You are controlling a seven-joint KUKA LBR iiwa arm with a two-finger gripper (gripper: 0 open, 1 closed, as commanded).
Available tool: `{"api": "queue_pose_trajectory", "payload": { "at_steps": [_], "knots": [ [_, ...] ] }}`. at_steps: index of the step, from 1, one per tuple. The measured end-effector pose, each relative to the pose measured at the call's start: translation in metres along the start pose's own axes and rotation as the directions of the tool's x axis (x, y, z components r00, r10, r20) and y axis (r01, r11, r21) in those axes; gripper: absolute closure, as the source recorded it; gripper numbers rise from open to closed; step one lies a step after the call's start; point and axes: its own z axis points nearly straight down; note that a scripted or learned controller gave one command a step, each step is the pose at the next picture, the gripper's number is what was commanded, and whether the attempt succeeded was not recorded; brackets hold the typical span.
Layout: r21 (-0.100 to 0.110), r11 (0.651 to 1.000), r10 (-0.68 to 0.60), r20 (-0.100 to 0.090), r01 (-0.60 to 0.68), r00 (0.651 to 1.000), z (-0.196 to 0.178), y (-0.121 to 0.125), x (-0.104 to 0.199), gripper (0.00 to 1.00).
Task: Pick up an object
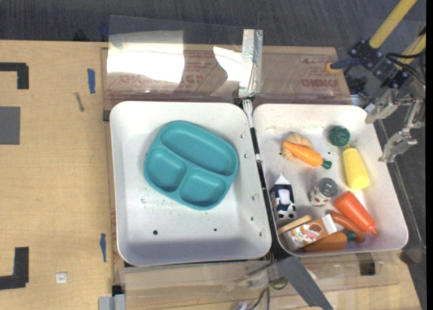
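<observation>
The gripper (399,129) hangs at the outer right rim of the right bin (396,197), its thin metal fingers pointing down over the bin's edge; whether they are spread or closed I cannot tell, and nothing shows between them. No object is lifted yet.

The candidates for picking all lie to the gripper's left, inside that bin. Nearest is the yellow piece (356,168), just beside and slightly below the gripper. A little further left and higher sits the small dark green piece (339,136). Beyond it lies the orange carrot (304,153). Lower down, toward the near edge, are the larger orange carrot (356,213), a small round grey piece (327,188), a black-and-white cow figure (283,197) and a small box (306,231). Far to the gripper's left, in the left bin (128,187), rests the teal divided plate (192,164).

The risks, as I judge them: the gripper sits so close to the bin wall that a straight descent could strike the rim instead of an object. The yellow piece looks smooth and rounded, so it could squirt out of a pinch that lands off-centre. The cluster at the near edge is packed tight, so fingers may wedge against neighbours or grab two things.
</observation>
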Motion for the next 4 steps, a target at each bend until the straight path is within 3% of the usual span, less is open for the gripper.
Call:
{"api": "queue_pose_trajectory", "payload": {
  "at_steps": [1, 2, 3, 4],
  "knots": [
    [0.001, 0.985, 0.175, 0.015, -0.175, 0.984, 0.147, -0.002, 0.027, 0.00],
    [-0.003, 0.913, 0.409, 0.005, -0.409, 0.913, 0.187, 0.067, 0.026, 0.00],
    [0.000, 0.976, 0.217, 0.005, -0.217, 0.976, 0.188, 0.063, -0.040, 0.00],
    [-0.002, 0.927, 0.375, 0.003, -0.375, 0.927, 0.188, 0.108, -0.046, 0.00]
  ]
}}
